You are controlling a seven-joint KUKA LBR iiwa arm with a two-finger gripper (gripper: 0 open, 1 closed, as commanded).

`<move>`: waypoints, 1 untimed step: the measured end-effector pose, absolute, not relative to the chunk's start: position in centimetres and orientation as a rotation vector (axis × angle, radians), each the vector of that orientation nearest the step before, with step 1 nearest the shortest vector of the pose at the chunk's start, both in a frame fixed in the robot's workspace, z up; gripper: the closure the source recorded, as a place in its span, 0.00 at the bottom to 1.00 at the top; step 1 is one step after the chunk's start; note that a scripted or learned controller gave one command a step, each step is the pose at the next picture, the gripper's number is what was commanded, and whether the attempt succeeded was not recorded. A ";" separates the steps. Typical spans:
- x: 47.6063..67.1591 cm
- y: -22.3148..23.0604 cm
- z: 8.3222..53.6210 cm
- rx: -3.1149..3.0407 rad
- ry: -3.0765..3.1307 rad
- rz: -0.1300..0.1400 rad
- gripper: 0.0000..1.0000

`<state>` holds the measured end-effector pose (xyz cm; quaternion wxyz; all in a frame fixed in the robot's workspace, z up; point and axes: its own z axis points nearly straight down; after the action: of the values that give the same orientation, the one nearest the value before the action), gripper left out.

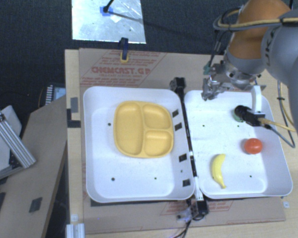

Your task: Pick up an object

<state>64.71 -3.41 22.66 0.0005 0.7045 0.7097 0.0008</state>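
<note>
Lying nearest in the right bin, a yellow banana rests close to the divider, with a red tomato just beyond it toward the right wall; the left bin holds a yellow divided tray; farther back, the gripper hangs over the right bin's far corner, holding nothing, finger spacing impossible to tell
</note>
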 end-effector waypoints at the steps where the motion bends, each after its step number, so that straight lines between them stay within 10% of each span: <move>1: 63.4 1.5 21.6 2.213 2.231 0.001 1.00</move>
<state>63.37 1.50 21.61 -0.0004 0.7042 0.7100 0.0002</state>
